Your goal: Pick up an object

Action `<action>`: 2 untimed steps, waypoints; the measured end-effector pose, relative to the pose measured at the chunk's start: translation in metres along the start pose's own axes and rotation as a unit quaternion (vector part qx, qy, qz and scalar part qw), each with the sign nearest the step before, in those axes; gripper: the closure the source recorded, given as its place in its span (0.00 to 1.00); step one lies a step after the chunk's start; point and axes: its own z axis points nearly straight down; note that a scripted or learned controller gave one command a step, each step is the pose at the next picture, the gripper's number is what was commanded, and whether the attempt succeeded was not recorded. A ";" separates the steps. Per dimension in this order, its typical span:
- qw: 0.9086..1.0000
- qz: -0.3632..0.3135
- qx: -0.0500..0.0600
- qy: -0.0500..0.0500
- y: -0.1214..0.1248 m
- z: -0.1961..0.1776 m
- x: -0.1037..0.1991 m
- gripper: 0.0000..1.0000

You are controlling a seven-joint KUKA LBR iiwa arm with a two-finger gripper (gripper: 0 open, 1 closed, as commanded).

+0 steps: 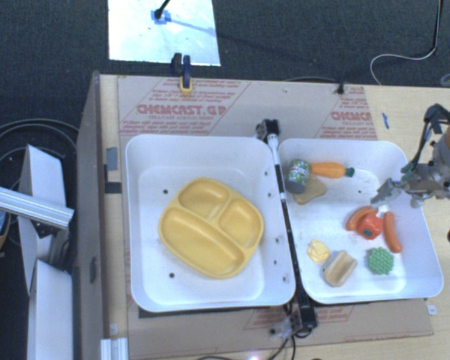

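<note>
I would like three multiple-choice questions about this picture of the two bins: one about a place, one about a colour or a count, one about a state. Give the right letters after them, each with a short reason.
1. Where does the yellow divided tray lie?
A. in the left bin
B. in the right bin
C. on the bench outside the bins

2. What colour is the bumpy round toy near the right bin's front right corner?
A. blue
B. green
C. white

3. How does the gripper stand in relation to the toys?
A. it lifts the carrot high above the bin
B. it presses on the tray
C. it is over the right bin's right side, with nothing seen between its fingers

Key: 1 A, the tray fills the left bin's floor. 2 B, it is plainly green. 3 C, the carrot lies on the bin floor apart from the gripper.
</note>
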 end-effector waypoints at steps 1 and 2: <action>1.000 -0.001 0.001 0.000 0.004 0.060 0.018 0.00; 1.000 -0.001 0.000 0.000 -0.002 0.050 0.025 0.00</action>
